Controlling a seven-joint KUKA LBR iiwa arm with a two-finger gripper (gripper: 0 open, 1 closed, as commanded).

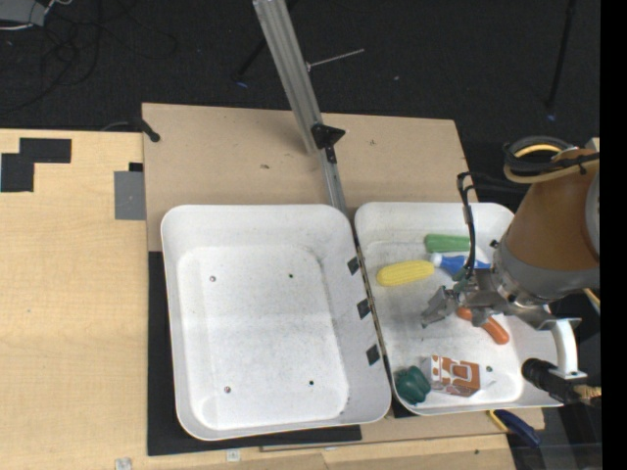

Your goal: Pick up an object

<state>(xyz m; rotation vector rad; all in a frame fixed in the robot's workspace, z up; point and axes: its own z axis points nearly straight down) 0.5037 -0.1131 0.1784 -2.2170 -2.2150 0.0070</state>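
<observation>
Your right bin (392, 225), centre right of frame, holds: yellow corn (405, 273), green piece (447, 243), blue piece (453, 261), orange piece (496, 331), brown-and-white box (457, 375), dark green lump (412, 385). Your claw (453, 305) sits low among them; whether it is released or clenched, you cannot tell.

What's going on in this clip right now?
A KUKA arm reaches in from the right with its gripper low over the right bin, among a yellow corn cob, a green item, a blue item and an orange piece. Nothing is visibly held. The left bin sits alongside.
</observation>
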